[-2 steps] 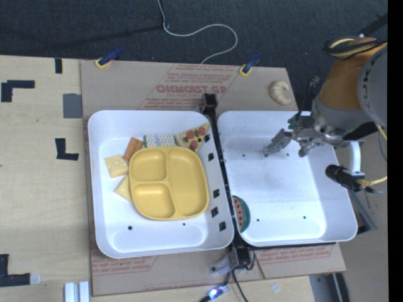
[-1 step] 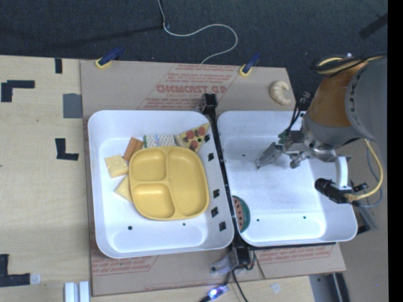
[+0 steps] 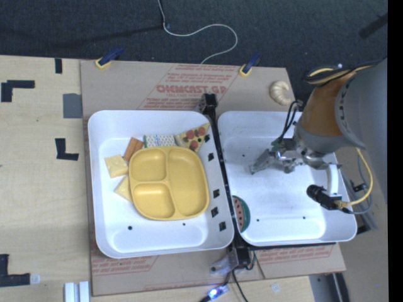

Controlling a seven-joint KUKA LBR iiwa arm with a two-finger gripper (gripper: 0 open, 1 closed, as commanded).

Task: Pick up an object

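Overhead, the grey arm (image 3: 352, 106) reaches over the right bin (image 3: 283, 231); the left bin (image 3: 107, 231) holds a yellow divided plate (image 3: 169, 182) among small flat pieces (image 3: 116, 166). Whether the gripper (image 3: 257, 167) is clenched or released, I cannot tell

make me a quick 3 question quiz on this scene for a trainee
1. True or false: the yellow plate lies in the left bin.
2. Which bin is the claw over? A) left B) right C) neither
3. Fill in: the plate has ___ compartments.

Key
1. True. Small flat pieces peek out along its upper left edge.
2. B. The claw hangs over the right bin, near that bin's upper left part, with the arm coming in from the right.
3. Three.
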